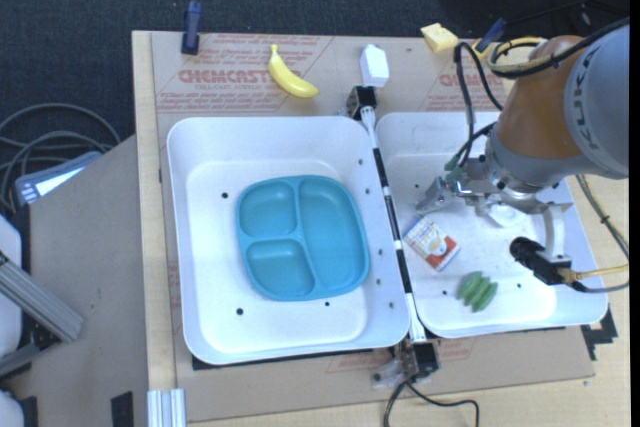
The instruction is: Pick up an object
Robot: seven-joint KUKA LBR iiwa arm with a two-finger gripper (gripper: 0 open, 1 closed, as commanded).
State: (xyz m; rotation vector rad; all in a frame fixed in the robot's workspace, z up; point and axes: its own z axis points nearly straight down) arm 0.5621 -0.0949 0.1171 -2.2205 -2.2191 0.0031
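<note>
Green pod [478,291] at five o'clock of my gripper [462,187]: light, soft, slightly slippery; grip across its middle. Jaw state: cannot tell.

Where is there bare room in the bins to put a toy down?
The left bin has bare white floor all around the blue divided plate, widest along its left and front. The right bin is crowded: the arm, a small red-and-white packet and a green object; its front-left corner is free.
</note>
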